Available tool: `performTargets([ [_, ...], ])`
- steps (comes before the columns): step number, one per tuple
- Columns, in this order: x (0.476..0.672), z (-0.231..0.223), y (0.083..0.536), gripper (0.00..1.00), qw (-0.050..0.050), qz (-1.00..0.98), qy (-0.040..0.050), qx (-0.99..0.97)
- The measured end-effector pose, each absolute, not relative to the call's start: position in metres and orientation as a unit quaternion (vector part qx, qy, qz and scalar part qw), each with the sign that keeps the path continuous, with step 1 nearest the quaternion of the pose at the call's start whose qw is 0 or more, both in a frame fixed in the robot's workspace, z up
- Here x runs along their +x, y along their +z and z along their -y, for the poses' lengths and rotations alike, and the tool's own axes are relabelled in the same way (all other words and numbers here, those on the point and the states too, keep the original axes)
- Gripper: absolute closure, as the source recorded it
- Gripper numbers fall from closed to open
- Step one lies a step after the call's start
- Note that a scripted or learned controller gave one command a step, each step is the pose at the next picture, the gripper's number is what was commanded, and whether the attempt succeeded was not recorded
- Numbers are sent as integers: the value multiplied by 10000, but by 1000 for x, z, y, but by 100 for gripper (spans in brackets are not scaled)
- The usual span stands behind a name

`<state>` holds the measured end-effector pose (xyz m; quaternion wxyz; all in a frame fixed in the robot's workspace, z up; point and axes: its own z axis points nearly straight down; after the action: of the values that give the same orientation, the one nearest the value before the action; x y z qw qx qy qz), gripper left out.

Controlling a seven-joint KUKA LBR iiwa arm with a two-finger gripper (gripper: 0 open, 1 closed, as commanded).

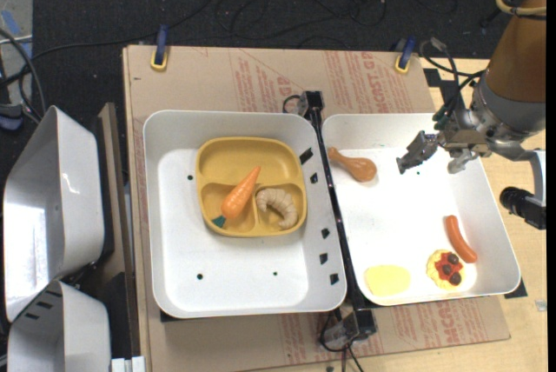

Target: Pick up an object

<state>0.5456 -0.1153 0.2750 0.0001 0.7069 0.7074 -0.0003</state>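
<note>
Camera view, left to right: one yellow divided plate (211,160) in the left bin (169,214) carries one carrot (241,193) and one shrimp (279,206); the right bin (408,222) holds one drumstick (353,164), far-left, probably light, rigid, best pinched at its narrow shaft, one yellow disc (387,279), one small pizza (448,269), one sausage (460,238). The gripper (415,155) hovers just right of the drumstick; whether it is open I cannot tell.

One fixed cam above bench, slanted down on both bins (174,275).

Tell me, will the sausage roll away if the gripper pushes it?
Probably, sideways: the sausage looks round and smooth, and lies loose on the flat floor of the right bin. It seems a stiff, light toy, so it may also slip from a pinch.
</note>
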Motion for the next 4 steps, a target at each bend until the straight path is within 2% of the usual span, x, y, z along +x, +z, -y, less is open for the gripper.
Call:
performTargets([
  [3, 533, 98, 127, 0, -20, -7063, -15, 7079],
  [4, 535, 98, 139, 100, 1, -7058, 0, 7084],
])
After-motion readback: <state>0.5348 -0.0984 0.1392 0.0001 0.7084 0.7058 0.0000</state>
